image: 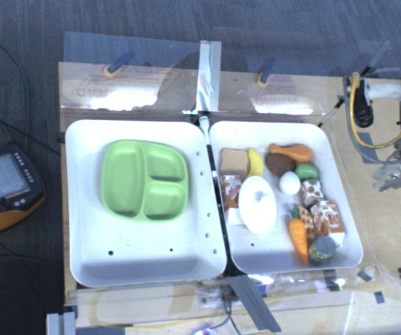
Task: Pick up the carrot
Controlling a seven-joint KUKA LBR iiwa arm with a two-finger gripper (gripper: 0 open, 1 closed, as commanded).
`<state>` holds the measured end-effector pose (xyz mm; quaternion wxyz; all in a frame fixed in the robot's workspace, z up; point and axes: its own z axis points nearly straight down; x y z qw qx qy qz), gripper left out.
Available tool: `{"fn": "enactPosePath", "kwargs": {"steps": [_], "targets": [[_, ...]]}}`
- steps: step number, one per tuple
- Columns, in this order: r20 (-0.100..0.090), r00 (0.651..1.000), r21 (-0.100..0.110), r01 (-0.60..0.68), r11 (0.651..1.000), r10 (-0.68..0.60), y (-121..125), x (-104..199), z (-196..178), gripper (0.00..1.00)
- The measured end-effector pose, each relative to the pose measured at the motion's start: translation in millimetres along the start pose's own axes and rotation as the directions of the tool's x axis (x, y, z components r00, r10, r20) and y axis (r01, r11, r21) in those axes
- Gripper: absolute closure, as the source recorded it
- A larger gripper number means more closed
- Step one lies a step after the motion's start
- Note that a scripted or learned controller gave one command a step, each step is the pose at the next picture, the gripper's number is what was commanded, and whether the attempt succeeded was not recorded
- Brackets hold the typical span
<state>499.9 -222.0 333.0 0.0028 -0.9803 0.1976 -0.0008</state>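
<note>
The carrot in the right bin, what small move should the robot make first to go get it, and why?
Probably bring the arm in over the right bin to hover above the carrot. The carrot lies untouched near that bin's front edge, squeezed between the white lid-like dish and a pile of small packets, so a straight descent from above looks safest.

Orange carrot — green plate

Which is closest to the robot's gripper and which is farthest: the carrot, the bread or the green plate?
1. Carrot, front of the right bin, nearest what looks like the gripper at the bench's right edge.
2. Bread, back left of the right bin.
3. Green plate, in the left bin, farthest.
</note>
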Motion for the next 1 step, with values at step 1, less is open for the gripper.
{"fn": "enactPosePath", "kwargs": {"steps": [1], "targets": [[0.005, 0.981, 0.002, 0.196, 0.981, -0.196, 0.3, -3.0, 69.6, 1.00]]}}
